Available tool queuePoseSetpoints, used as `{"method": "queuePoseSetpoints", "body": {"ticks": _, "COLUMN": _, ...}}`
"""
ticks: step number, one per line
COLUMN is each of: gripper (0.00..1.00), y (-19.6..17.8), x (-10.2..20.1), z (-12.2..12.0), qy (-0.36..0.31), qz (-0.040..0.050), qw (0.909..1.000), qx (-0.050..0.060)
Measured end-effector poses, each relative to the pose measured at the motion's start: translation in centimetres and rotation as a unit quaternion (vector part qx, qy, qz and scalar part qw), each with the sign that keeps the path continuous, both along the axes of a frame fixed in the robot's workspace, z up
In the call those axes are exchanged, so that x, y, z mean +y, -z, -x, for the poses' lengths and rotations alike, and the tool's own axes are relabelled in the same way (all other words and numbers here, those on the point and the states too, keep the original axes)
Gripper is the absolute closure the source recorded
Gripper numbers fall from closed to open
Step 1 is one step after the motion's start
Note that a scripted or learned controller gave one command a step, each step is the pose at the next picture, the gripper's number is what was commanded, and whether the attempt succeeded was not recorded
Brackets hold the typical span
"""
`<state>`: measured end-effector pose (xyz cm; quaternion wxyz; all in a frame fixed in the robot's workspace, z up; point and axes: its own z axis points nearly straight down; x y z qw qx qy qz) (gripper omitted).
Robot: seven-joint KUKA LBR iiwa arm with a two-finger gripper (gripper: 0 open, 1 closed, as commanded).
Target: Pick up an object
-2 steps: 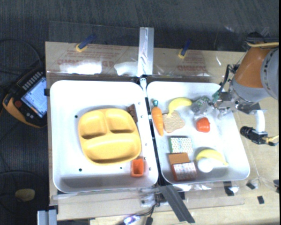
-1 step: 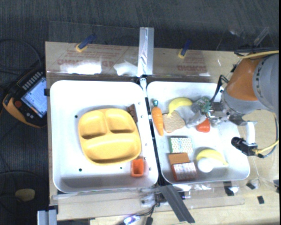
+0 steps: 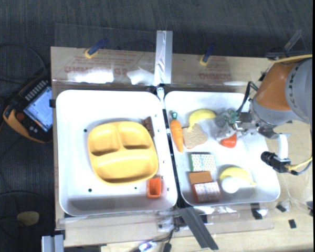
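My gripper [image 3: 227, 124] hangs low over the upper middle of the right bin [image 3: 268, 190], with the arm coming in from the right. A small red piece [image 3: 229, 141] lies right under its tip, touching or nearly touching it. To the left of the gripper sit a yellow banana-like piece [image 3: 201, 116], a slice of toast [image 3: 195, 137] and a carrot [image 3: 176, 133]. Lower in the bin are a green-and-white box [image 3: 202, 162], an orange box [image 3: 204, 188] and a yellow-and-white rounded piece [image 3: 235, 178].
The left bin [image 3: 68, 140] holds a yellow compartment plate [image 3: 123, 151], a small orange block [image 3: 154, 187] at its lower right and a brown piece [image 3: 148, 124] by the divider. A handheld device [image 3: 34, 112] with cables lies off the bench at left.
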<state>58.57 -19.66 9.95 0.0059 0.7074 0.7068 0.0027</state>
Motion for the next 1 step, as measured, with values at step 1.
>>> {"method": "queuePoseSetpoints", "body": {"ticks": 1, "gripper": 1.0, "y": -11.93, "x": 6.57, "z": -4.4, "qy": -0.022, "qz": -0.0014, "qw": 0.9997, "qx": 0.006}}
